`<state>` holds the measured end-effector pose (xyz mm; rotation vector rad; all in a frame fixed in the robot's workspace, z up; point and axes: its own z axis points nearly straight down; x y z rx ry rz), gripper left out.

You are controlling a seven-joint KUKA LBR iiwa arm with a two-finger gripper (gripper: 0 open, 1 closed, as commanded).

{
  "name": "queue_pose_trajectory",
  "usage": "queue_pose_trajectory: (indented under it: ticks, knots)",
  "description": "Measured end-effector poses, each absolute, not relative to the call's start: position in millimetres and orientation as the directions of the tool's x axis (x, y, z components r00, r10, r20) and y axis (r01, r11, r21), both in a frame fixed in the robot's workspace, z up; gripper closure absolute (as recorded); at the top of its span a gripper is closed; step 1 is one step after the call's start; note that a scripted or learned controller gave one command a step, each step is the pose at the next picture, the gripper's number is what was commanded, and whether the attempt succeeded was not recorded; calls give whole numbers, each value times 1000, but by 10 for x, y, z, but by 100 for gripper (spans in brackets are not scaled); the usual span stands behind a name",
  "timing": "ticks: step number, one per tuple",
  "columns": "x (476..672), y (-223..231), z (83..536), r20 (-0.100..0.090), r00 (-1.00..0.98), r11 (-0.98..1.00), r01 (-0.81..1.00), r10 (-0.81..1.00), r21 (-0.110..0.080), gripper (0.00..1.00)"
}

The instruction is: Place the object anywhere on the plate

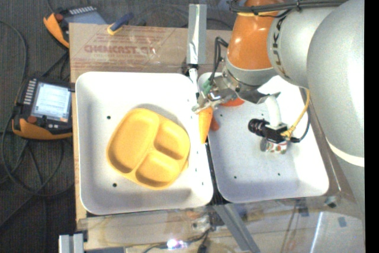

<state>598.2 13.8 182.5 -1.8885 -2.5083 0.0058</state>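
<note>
Camera view, from above at a slant. Two white bins are seen side by side on the bench. The left bin (95, 186) bears a yellow plate (149, 147) with three compartments, set a little right of the bin's middle and turned at an angle. The right bin (266, 178) is partly covered by the arm (296, 38), which reaches in from the right; its orange band is seen above the wrist, over the far left part of that bin.

The gripper (205, 105) is seen low at the shared wall between the bins, near their far end. An orange, carrot-like object (205, 124) is seen hanging just below the fingertips, its narrow end pointing down toward the near side. It lies over the dividing wall, at the right bin's left edge, just beside the plate's right rim but not on it. Its upper end meets the gripper's tip, and the fingers appear drawn in close about that end; whether it is truly pinched between them cannot be told at this angle, as the fingers are small and partly masked by the wrist.

A small black fitting with yellow cable (269, 130) is seen over the right bin's middle, well apart from the object.

Left of the bench, a pendant with a lit screen (50, 102) lies on the floor among cables.
</note>
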Motion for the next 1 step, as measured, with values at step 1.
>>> queue_pose_trajectory:
  ticks: [1]
  knots:
    - [5868,853,1824,0,-276,276,961,961,-4,100]
